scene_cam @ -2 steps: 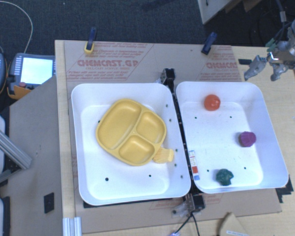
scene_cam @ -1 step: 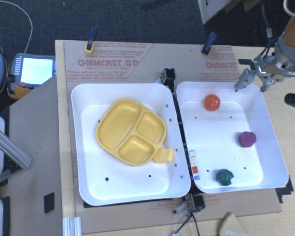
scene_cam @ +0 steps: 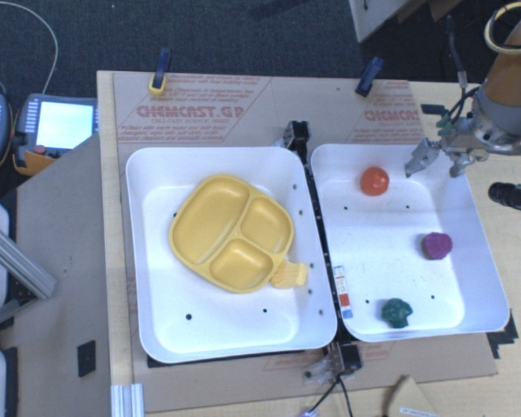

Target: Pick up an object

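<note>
Orange is the colour I steer by here: a small orange ball sits in the right bin, toward its far rim, and I take it as my landmark. Just to the right of the ball, over the bin's far right corner, I see the gripper hanging from the grey arm. Its fingers stand apart with nothing between them (one tip points toward the ball, the other sits further right near the rim). Fingers and ball are near each other but not touching.

Nearer me and to the right of the ball lies a purple lump, well apart from it. Nearer still, almost straight toward me from the ball, a dark green lump rests close to the bin's near rim.

To the left of the ball, across the divide between bins, the left bin holds a yellow divided plate. A small pale yellow piece touches the plate's near right edge. Both bins rest on a cardboard-covered table.
</note>
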`<state>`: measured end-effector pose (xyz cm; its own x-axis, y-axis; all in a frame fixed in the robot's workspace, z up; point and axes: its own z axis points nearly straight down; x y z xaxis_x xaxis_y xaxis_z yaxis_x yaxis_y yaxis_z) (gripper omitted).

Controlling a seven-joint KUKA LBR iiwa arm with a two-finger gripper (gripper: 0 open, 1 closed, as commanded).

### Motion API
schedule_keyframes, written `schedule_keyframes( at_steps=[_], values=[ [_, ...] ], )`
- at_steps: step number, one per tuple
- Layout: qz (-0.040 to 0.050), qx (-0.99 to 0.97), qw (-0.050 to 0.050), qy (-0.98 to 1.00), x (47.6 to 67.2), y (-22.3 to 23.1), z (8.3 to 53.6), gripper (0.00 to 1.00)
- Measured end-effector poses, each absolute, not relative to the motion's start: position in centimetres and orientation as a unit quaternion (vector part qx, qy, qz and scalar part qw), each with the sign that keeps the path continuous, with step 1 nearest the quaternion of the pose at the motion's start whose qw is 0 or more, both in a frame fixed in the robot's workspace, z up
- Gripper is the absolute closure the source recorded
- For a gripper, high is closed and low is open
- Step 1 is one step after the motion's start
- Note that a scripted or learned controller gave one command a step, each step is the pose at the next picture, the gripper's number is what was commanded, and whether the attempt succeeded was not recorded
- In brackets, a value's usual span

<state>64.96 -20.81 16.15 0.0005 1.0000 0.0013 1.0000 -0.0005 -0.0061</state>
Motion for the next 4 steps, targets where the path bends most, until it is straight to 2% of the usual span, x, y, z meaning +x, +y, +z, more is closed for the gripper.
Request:
schedule_keyframes(
  at_steps=[1,2,4],
  values=[
    [0.0019,-0.707,0.003,-0.707,65.4,-21.6,10.6,0.00],
    [-0.0001,-0.707,-0.002,-0.708,65.7,-21.6,12.2,1.00],
    [-0.0020,-0.706,-0.004,-0.708,66.0,-20.5,24.8,1.00]
  ],
)
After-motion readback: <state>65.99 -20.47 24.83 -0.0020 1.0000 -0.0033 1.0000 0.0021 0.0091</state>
